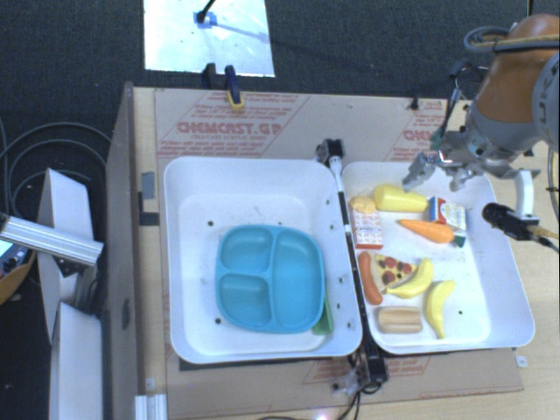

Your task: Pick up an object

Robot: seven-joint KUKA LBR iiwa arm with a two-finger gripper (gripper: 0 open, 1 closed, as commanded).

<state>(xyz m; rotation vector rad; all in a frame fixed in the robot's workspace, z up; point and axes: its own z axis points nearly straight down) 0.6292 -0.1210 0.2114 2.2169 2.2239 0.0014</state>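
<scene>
At the near edge of the right bin [512, 322] lies a hot dog bun [400, 320], with a banana [437, 304] just beside it. A little farther sit a second banana [415, 281], a pizza slice [393, 269] and a sausage [369, 278]. Beyond them lie a carrot [428, 230], a small carton [448, 213], a red-and-white packet [367, 227] and a yellow corn [398, 199]. The left bin [192, 199] holds a blue tray [269, 278]. Farthest, the tool [437, 171] hovers above the right bin's far edge, fingers apart, holding nothing.
</scene>
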